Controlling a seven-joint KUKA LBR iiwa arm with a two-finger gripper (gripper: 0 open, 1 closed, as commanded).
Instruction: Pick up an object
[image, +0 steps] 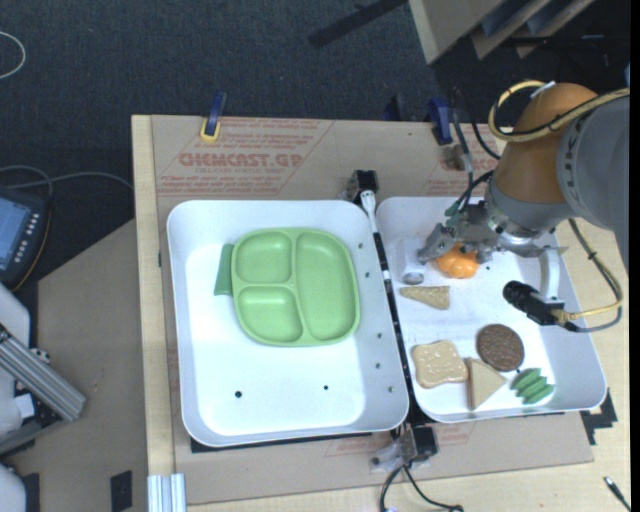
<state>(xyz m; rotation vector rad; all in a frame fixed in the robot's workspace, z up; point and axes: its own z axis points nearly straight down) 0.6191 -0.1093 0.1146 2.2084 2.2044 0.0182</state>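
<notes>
The bench (150, 300) spans the middle of the frame and carries two white bins side by side. The left bin (200, 380) sits at centre-left and holds a green divided plate (296, 286), three compartments, lying flat in the bin's upper half. The right bin (590, 370) sits at centre-right and holds all the small items.

The arm (560, 150) enters from the upper right of the frame, orange band uppermost, and descends into the upper part of the right bin. The gripper (455, 245) is at the arm's lower left end, directly over an orange food piece (459, 265). The orange piece shows just below and slightly right of the gripper body, touching or nearly touching it. Finger spacing cannot be determined from this view; the metal parts overlap the orange piece and hide the tips.

Governing relation: the orange piece lies immediately beneath the gripper, toward the lower edge of the frame. It appears rounded, with no clear long axis, so finger orientation is judged non-critical.

Other items, all lower in the right bin and apart from the gripper:
- round brown cookie (500, 346), lower right;
- bread slice (439, 363), lower centre;
- tan wedge (484, 383), beside the bread;
- tan triangular piece (428, 296), just below-left of the orange piece;
- green pod (532, 385), lower right corner.
</notes>
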